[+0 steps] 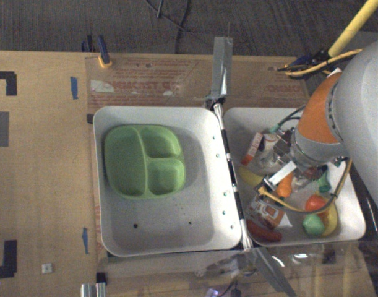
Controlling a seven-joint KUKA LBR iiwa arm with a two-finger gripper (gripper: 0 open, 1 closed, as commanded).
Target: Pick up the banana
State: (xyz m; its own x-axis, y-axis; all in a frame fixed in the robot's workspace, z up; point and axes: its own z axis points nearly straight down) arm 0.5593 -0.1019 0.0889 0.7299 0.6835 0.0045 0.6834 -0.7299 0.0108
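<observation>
Grey arm with orange band [325,113] reaches into right white bin [356,224]; green divided plastic plate [145,159] lies in left white bin [170,228].

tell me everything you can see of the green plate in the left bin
The green plate is a rounded-square tray with three compartments: one long section on its left side and two smaller ones on its right. It looks like matte plastic, uniformly light green. It lies flat, right side up, on the floor of the left bin, toward the upper left part. Its compartments hold nothing visible, and nothing else touches it.
</observation>
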